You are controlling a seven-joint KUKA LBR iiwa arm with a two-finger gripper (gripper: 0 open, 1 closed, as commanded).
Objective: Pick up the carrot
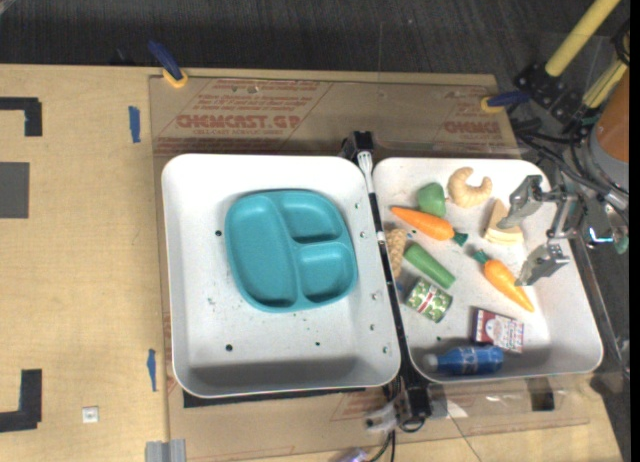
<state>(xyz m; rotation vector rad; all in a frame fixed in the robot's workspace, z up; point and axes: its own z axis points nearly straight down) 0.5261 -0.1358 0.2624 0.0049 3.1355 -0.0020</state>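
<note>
Now we see the arm reaching in from the right, its wrist held low over the right bin (585, 345). The gripper (534, 233) hangs with its two fingers spread apart and nothing between them. One carrot (508, 285) lies just under the lower finger (545, 260); another carrot (425, 222) rests further left, near the green pepper (431, 197). A teal divided plate (290, 248) sits in the left bin (190, 250).

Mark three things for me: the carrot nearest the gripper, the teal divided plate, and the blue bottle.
carrot (508, 285), camera view, middle of its orange body.
teal divided plate (262, 250), camera view, floor of its large left compartment.
blue bottle (468, 359), camera view, middle of its body.
</note>
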